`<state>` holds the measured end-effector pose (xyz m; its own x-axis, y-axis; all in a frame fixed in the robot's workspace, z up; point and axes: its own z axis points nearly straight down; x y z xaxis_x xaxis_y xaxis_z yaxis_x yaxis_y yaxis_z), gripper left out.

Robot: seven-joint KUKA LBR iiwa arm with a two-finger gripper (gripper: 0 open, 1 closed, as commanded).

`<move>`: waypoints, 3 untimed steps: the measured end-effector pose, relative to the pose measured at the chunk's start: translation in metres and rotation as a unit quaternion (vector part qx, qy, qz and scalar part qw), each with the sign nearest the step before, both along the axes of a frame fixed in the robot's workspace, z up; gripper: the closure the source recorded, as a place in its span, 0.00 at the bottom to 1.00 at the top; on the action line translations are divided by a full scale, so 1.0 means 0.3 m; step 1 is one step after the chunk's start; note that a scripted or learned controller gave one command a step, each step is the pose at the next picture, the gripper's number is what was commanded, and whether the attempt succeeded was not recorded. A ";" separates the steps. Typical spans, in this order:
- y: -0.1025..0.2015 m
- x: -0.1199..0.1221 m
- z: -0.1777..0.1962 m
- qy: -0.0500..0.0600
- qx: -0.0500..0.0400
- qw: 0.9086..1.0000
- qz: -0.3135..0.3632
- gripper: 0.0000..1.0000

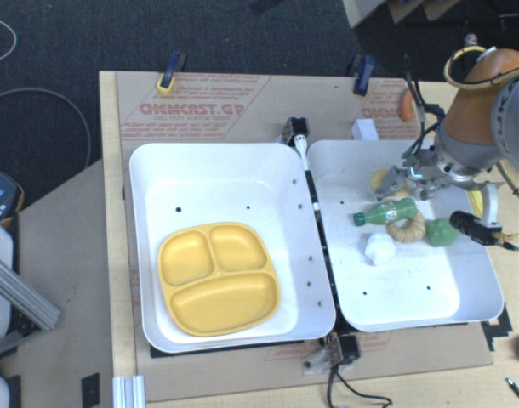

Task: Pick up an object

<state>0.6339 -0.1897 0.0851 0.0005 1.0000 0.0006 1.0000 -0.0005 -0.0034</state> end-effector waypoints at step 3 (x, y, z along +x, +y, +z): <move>0.069 0.080 -0.001 -0.003 -0.001 1.000 0.002 0.00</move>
